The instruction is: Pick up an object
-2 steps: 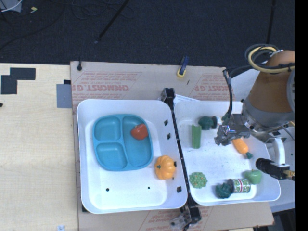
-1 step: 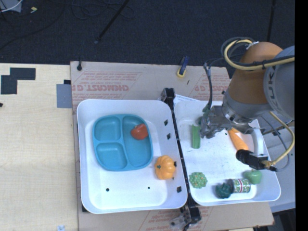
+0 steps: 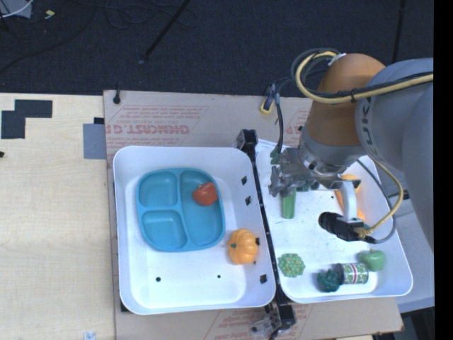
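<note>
My gripper point(image 3: 286, 188) hangs over the upper left part of the right bin point(image 3: 396, 289), pointing down. A small green cylinder point(image 3: 288, 205) stands directly below it, its top end up against the gripper's tip. The grip on it is hidden by the gripper body. Further down in the same bin lie a bumpy green ball point(image 3: 291, 264), a teal lump point(image 3: 328, 281), a small bottle with a green label point(image 3: 352, 273) and a pale green piece point(image 3: 374, 260). An orange carrot-like piece point(image 3: 347, 198) lies to the right of the gripper.
The left bin point(image 3: 131, 275) bears a blue divided plate point(image 3: 166, 225) with a red fruit point(image 3: 205, 194) in its upper right compartment. An orange pumpkin point(image 3: 243, 246) sits by that bin's right wall. The arm covers the right bin's upper right part.
</note>
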